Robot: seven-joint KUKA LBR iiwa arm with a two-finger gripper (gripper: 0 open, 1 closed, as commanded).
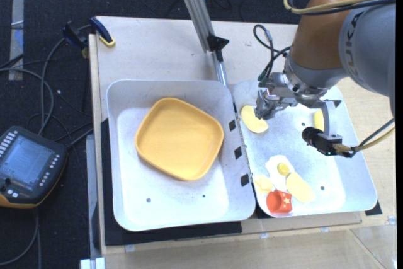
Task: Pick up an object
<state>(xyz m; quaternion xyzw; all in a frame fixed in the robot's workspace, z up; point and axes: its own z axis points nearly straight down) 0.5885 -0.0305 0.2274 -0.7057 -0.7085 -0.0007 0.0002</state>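
Observation:
My gripper (pixel 267 105) hangs low over the far-left part of the right bin (pixel 352 183). It is directly above, or touching, the upper right edge of a pale yellow slice (pixel 254 121) that lies on the bin floor. Near the bin's front left lie a white-and-yellow fried-egg toy (pixel 280 168), a yellow oval piece (pixel 300 188), a small yellow piece (pixel 262 184) and a red piece (pixel 279 201). Another yellow piece (pixel 318 118) is half hidden behind the wrist. Nothing is seen lifted off the floor.
A large yellow square plate (pixel 181 137) lies in the left bin (pixel 126 198). A black fitting with a cable (pixel 320 139) hangs off the wrist over the right bin. A slanted metal pole (pixel 195 3) rises from behind the bins. A teach pendant (pixel 25 164) lies off the bench at left.

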